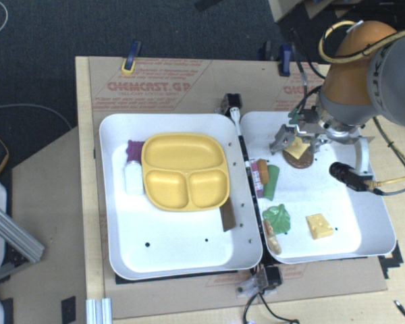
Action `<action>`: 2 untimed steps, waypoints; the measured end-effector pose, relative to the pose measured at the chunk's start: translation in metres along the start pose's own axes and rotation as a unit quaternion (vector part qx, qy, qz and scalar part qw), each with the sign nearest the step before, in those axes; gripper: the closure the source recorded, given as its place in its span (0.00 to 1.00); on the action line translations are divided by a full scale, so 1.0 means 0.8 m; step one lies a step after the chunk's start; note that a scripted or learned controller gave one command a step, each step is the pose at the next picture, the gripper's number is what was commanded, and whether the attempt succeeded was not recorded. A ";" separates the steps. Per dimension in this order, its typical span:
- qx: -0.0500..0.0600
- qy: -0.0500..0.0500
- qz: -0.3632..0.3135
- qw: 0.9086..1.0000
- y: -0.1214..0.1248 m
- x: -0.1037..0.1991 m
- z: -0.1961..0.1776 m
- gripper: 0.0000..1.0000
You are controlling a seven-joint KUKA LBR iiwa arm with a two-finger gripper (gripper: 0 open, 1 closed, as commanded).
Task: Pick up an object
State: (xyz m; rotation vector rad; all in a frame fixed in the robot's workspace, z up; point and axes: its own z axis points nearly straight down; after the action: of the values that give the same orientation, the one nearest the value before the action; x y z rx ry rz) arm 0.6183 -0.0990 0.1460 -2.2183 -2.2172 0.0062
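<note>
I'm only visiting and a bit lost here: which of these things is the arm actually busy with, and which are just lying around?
In the job right now:
- gripper, low in the right bin
- tan-and-brown object right beneath it

Just lying about:
- green crumpled piece
- yellow block
- green stick
- yellow divided tray in the left bin
- white bottle

Grey arm (395, 79), orange band (354, 63) above wrist, looping cables – metal tool (298, 139), black side attachment (345, 175)
</note>
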 end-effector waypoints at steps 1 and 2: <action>-0.008 -0.003 0.002 1.000 -0.007 0.004 0.056 0.00; -0.008 -0.002 0.000 1.000 -0.002 0.002 0.071 0.00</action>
State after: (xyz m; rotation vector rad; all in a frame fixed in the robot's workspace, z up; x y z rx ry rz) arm 0.6162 -0.0976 0.0888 -2.2296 -2.2274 -0.0075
